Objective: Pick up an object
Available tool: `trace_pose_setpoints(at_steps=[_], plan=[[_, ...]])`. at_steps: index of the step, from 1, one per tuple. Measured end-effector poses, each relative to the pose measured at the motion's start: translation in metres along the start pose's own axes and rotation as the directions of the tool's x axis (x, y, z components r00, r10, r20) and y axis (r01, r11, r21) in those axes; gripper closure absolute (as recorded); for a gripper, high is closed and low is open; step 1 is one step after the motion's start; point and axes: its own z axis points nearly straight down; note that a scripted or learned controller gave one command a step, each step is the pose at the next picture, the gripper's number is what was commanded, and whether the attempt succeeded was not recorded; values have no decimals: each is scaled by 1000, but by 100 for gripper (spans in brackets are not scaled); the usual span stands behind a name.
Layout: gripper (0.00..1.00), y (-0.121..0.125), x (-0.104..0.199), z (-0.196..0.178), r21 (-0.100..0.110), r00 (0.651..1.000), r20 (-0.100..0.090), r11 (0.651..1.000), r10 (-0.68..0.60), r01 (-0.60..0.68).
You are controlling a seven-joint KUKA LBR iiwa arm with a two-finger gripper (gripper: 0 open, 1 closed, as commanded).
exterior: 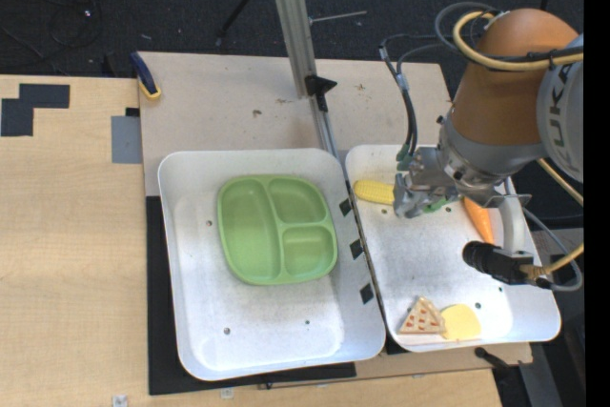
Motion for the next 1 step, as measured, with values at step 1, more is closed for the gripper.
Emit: trace_pose_setpoints(at_steps=[1], plan=[[100, 16, 46, 26, 4, 1000, -1, 1000, 0, 0]])
